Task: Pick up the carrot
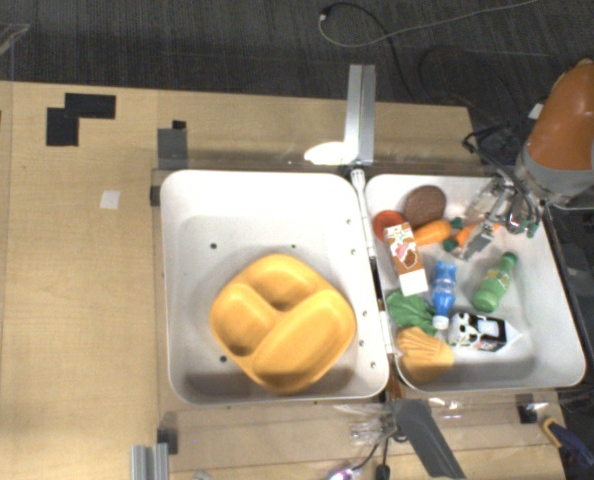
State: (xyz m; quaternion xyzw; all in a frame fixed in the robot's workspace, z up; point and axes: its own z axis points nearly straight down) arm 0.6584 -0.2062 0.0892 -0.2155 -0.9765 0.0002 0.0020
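You're looking from one fixed overhead camera, tilted down, set fairly high: both bins, the left bin [177,268] and right bin [557,308], fit with bench [67,298] around.

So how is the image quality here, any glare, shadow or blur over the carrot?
Camera view: even light, a bright glare patch on the bench behind the bins; the small orange carrot is sharp and unshadowed; the tool beside it looks slightly soft.
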